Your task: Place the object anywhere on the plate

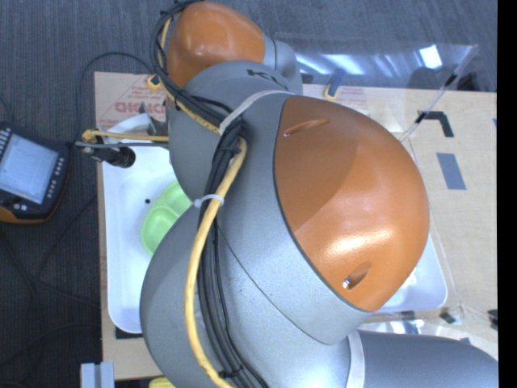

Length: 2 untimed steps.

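Note:
My arm fills most of the camera view and covers much of both bins. A pale green rounded thing lies in the left white bin, half hidden under the arm; I cannot tell if it is the plate or the object. The gripper sits at the bin's far left corner, mostly hidden behind the wrist.
A handheld control pendant lies on the dark floor left of the bench. A brown board with red print lies behind the left bin. A corner of the right bin shows past the arm.

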Each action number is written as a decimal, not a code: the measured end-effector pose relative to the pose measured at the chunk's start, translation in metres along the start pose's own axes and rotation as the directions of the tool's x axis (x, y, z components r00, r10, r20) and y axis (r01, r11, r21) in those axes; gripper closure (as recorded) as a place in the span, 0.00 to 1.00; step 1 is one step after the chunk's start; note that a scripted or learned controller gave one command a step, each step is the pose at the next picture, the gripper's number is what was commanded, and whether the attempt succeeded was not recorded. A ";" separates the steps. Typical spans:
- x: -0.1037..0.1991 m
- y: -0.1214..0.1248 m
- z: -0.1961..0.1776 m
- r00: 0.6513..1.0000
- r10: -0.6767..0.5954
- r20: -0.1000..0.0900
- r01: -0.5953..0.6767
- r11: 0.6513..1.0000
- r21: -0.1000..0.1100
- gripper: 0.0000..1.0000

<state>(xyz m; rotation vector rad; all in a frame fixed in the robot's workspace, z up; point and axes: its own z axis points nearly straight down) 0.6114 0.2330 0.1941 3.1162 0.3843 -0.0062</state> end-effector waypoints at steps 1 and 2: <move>0.022 0.033 0.100 1.000 0.023 -0.003 -0.023 1.000 0.001 0.00; 0.024 0.033 0.089 1.000 0.014 -0.014 -0.014 1.000 0.000 1.00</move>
